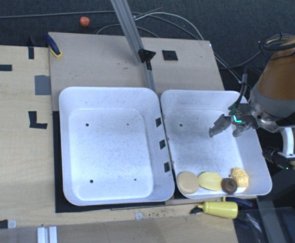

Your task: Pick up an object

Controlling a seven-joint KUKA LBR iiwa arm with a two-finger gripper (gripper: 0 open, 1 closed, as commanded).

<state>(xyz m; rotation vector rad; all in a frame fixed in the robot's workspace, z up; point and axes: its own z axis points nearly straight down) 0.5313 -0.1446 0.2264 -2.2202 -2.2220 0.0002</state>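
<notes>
Lying nearest: yellow tool (221, 209) resting on the tabletop (107, 62), just outside the right bin (203, 151).
Right bin contents: tan disc (187, 183), pale yellow oval (209, 180), brown round piece (229, 186) and yellow ridged object (240, 176) sitting along its near wall.
Left bin (109, 146): showing speckled white plastic.
Gripper (227, 126): hovering above the right bin, fingers spreading apart, holding nothing.

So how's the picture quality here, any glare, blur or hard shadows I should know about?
Camera view: the lighting is even and soft, with no hard shadows in either the left bin or the right bin; the whole frame is slightly soft and grainy; the tool looks a little blurred, with a small cyan light glowing beside it.
</notes>
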